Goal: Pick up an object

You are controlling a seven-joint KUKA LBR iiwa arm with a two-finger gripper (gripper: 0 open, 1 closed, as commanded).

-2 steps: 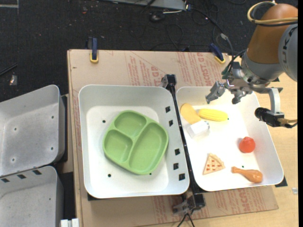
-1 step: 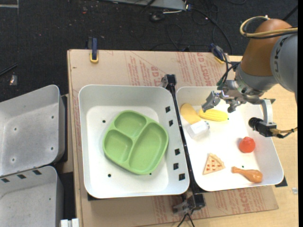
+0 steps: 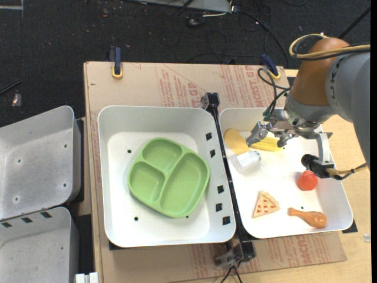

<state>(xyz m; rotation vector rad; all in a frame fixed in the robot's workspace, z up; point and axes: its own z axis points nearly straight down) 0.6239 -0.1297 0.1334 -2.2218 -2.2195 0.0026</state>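
Observation:
My gripper [image 3: 268, 138] is low in the right bin [image 3: 336, 184], at its far left part, and it stands open. Its two fingers straddle a yellow banana-shaped toy [image 3: 270, 145], which lies on the bin floor and is partly hidden by the wrist. Just left of it lie a pale yellow block [image 3: 235, 140] and a small white piece [image 3: 246, 159]. Nearer the front are a pizza-slice toy [image 3: 265, 204], a brown drumstick [image 3: 308, 216] and a red ball-like toy [image 3: 307, 181].
The left bin [image 3: 112, 158] holds a green divided plate [image 3: 169, 176]. A black-clipped wall [image 3: 219, 158] separates the two bins. The grey arm with its orange band [image 3: 315, 75] reaches in from the right over the far right corner. A black cable fitting [image 3: 315, 164] hangs above the red toy.

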